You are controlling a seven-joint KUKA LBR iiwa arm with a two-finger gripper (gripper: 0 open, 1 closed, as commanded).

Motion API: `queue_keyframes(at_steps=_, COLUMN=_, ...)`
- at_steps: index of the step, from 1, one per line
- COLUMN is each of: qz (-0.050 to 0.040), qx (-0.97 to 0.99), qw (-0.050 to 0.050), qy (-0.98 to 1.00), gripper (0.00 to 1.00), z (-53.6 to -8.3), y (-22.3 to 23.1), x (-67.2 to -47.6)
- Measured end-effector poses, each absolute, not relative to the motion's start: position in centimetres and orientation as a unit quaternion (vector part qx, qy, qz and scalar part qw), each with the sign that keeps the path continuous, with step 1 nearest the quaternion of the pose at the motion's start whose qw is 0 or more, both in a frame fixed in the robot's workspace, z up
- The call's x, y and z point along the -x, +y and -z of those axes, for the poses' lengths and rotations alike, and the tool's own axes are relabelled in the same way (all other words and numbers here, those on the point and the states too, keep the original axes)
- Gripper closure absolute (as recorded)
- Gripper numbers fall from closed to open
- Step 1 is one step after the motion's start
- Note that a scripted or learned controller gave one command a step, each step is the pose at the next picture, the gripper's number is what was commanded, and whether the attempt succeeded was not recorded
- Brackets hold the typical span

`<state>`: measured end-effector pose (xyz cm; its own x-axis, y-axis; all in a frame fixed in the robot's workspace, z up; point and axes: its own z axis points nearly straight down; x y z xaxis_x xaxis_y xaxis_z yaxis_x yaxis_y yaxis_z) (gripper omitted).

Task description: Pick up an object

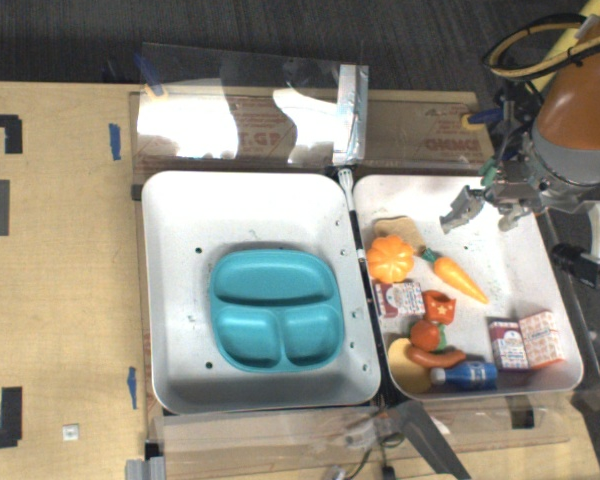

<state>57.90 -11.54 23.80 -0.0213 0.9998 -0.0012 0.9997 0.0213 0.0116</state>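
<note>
Tan bench [50, 298], two white bins [245, 198], dark floor behind.

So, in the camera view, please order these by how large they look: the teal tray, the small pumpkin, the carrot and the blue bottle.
1. Teal tray, by far the largest.
2. Carrot and small pumpkin: the carrot is longer, the pumpkin rounder, so I do not rank them.
3. Blue bottle, slightly shorter than the carrot and thinner, partly behind other toys.
</note>
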Motion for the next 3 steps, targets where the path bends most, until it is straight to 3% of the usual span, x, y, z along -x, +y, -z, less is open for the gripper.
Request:
queue_keyframes(at_steps=1, qz=-0.0017, qx=-0.7, qw=0.002, qy=0.714, gripper=1.0, z=-24.4, y=-11.6, x=-57.8)
queue_keyframes(at_steps=2, qz=-0.0013, qx=-0.7, qw=0.002, qy=0.714, gripper=0.0, z=-24.3, y=-11.6, x=-57.8)
queue_keyframes(at_steps=3, qz=0.0008, qx=-0.609, qw=-0.002, qy=0.793, gripper=0.0, z=-15.8, y=-15.1, x=-56.4)
